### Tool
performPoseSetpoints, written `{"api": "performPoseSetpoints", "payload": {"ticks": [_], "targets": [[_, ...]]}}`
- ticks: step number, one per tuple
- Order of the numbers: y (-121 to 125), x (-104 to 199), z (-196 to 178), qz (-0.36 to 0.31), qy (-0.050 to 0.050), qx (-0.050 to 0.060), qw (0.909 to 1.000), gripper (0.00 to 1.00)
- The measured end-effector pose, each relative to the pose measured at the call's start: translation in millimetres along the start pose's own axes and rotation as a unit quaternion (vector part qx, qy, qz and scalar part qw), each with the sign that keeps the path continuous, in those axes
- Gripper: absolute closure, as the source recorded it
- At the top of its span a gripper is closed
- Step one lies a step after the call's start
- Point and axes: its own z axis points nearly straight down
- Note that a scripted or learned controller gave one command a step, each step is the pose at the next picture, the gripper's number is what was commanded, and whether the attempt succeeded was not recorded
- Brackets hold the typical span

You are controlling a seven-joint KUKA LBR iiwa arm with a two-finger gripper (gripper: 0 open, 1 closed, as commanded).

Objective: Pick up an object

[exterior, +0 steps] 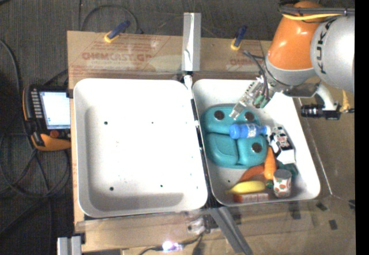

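In the right bin (308, 182), the candidate objects lie clustered: a blue bottle (248, 130) resting across a teal moulded toy (228, 143), with a carrot (268, 163), a yellow banana (248, 187) and a small can (282, 183) nearer the front wall. The end effector (251, 100) hangs above the toy's rear edge, just behind the bottle. Recommended procedure: select 1 target, preferably the bottle, centre over its body, align the fingers across its narrow axis, then descend vertically. Finger spread cannot be determined at this resolution. Nothing is visibly held between them.
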Motion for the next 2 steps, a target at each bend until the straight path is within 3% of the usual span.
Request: {"api": "performPoseSetpoints", "payload": {"ticks": [1, 2], "targets": [[-19.1, -49.1, -43.1, 0.051, -0.001, -0.001, 0.9987, 1.00], [20.6, -10.3, -52.5, 0.050, 0.000, -0.002, 0.9988, 1.00]]}}
